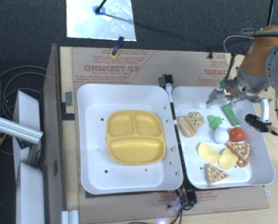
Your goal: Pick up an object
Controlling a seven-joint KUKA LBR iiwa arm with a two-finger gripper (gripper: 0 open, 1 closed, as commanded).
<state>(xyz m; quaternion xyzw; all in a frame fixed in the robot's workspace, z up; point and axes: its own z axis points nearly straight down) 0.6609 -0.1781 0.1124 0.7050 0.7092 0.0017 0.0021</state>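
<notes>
1. Far left: yellow divided plate [135, 137] sitting flat in the middle of the left bin [90, 101], nothing on it. Probably just parked there as a drop spot.
2. Moving right into the right bin [265, 171]: toy food all bunched together. Hot dog [186, 125] and cookie [196, 119] near the divider, two pizza slices [215, 174] and yellow bits lower down, white egg [221, 135] touching the tomato [237, 134]. Tight cluster, so picking one cleanly looks tricky.
3. Green stick [231, 114] lies tilted, closest to the arm, likely the easiest target.
4. Far right: gripper [225, 95] hovers over the bin's top edge, just above that green stick. Too blurry for open or closed, honestly can't tell. Nothing visibly between the tips.
</notes>
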